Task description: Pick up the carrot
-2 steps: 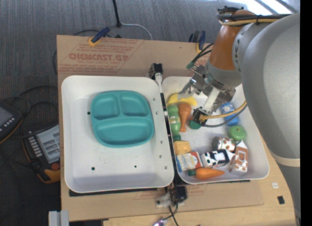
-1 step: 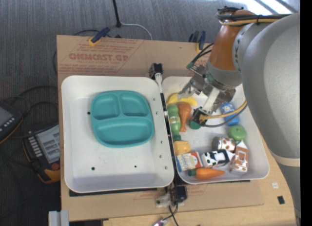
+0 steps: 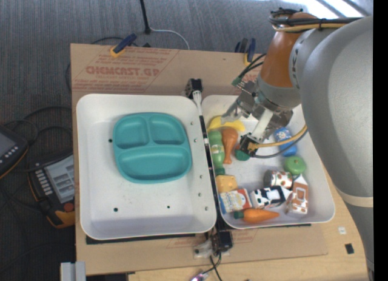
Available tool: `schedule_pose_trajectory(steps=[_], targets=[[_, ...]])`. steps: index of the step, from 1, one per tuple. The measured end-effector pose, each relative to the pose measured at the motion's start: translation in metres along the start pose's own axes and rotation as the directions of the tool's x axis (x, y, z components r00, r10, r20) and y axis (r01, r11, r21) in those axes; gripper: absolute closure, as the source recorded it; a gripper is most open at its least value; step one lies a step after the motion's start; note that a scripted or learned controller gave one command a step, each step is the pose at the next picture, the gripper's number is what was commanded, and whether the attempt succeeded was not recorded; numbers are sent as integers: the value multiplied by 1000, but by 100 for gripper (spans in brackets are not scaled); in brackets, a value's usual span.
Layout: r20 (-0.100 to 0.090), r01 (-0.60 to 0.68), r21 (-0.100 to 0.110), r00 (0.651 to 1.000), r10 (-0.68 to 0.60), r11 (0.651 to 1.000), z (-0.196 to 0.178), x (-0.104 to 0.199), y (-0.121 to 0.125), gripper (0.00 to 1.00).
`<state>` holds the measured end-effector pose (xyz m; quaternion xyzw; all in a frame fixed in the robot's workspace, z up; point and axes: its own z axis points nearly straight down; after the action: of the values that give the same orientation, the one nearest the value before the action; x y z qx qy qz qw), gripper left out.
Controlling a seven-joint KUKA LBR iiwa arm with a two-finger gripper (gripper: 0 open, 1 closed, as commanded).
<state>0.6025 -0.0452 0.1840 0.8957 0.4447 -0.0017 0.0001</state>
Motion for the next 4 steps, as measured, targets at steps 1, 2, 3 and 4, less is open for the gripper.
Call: schedule_pose_trajectory(steps=[1, 2, 3, 4], targets=[[0, 0, 0, 1000, 0, 1000, 0, 0, 0, 0], [0, 0, 0, 1000, 0, 1000, 0, 0, 0, 0], [0, 0, 0, 1000, 0, 1000, 0, 0, 0, 0], [0, 0, 0, 1000, 0, 1000, 0, 0, 0, 0]])
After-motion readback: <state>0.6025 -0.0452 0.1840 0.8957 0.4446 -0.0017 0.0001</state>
